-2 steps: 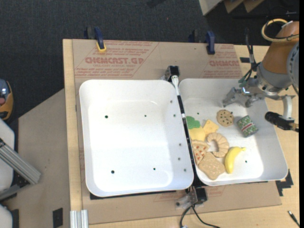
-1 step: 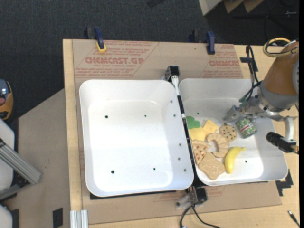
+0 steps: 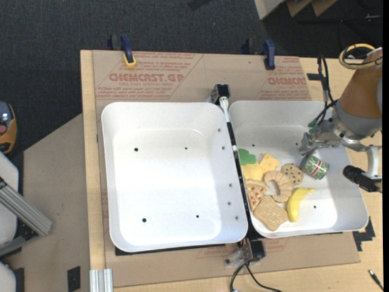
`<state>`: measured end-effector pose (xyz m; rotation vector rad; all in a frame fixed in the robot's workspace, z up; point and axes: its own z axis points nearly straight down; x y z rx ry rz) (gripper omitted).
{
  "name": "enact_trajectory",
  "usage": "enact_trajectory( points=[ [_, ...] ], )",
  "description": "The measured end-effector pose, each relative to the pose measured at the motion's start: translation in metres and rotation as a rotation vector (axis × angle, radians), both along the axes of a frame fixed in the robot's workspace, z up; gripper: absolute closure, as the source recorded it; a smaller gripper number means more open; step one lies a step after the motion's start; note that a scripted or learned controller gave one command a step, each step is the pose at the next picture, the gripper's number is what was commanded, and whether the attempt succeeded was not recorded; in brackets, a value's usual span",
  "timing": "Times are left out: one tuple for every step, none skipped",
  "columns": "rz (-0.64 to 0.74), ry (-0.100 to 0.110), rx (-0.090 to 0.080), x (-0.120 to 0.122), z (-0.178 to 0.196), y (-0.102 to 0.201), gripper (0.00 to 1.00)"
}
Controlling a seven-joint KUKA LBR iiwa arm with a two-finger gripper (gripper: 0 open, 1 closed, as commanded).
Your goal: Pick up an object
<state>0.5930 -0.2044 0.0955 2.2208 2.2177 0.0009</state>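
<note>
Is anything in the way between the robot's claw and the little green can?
Nothing visible. The gripper hangs just above the can in the right bin, and the banana and cookies lie further left.

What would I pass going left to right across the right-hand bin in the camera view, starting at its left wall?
Green piece → yellow wedge → chocolate-chip cookie → green can, with the gripper just above it. The crackers and banana overlap these lower down, so I left them out.
</note>
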Motion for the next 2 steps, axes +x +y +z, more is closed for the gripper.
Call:
enact_trajectory(
  points=[
    [-0.001,-0.006,-0.003,-0.029,0.112,-0.021,1.00],
    [0.003,-0.005,-0.002,-0.001,0.147,-0.019,1.00]
  ],
)
